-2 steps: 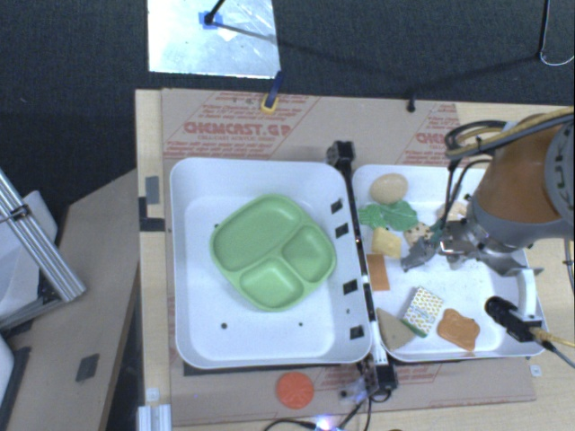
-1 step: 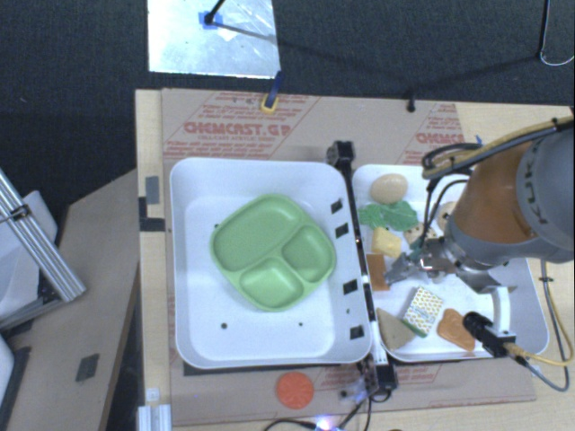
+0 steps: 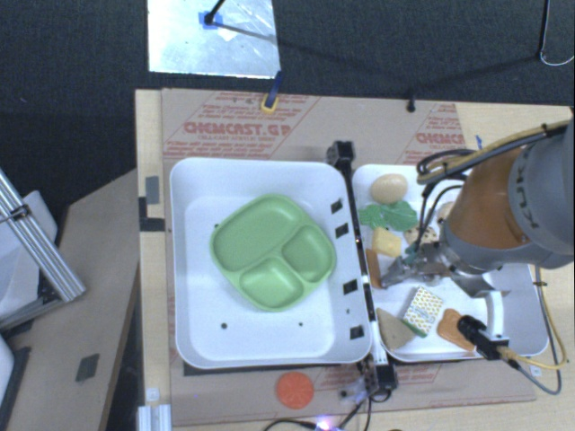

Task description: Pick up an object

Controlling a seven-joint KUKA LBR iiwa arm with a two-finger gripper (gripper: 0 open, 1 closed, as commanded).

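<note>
On the cardboard-topped bench, the gripper hangs low among the food toys in the right bin, presumably seeking a grasp, though its opening cannot be told.

Two white bins on tan cardboard printed with red lettering. The left bin holds a pale green divided plate. The right bin holds a beige egg, a green leafy piece, a yellow block — and a white packet speckled green and yellow. Grey arm, orange band.
</note>
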